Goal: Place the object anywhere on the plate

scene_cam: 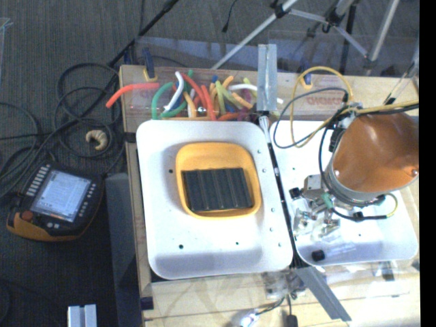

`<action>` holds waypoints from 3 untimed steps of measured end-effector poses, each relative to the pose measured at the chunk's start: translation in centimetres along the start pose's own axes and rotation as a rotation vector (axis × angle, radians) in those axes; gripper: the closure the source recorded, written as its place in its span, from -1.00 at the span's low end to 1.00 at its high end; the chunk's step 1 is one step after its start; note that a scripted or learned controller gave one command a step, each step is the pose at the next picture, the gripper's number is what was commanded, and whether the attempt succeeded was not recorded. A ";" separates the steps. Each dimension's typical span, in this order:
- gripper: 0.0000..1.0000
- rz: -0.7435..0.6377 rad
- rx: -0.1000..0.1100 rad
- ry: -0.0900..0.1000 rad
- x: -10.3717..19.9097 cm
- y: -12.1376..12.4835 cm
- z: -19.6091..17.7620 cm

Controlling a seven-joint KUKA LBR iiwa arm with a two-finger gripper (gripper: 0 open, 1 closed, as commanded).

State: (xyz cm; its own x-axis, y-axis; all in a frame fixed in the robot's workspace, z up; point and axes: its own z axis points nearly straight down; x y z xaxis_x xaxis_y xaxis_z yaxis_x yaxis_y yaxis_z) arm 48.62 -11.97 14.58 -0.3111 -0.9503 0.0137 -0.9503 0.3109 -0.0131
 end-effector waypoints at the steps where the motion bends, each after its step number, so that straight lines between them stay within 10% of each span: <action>1: 1.00 -0.153 -0.013 -0.020 -5.9 -3.3 -3.8; 2: -1.00 -0.154 -0.013 -0.021 -6.0 -3.3 -3.8; 3: -1.00 -0.304 -0.011 -0.023 -7.0 -9.4 -3.8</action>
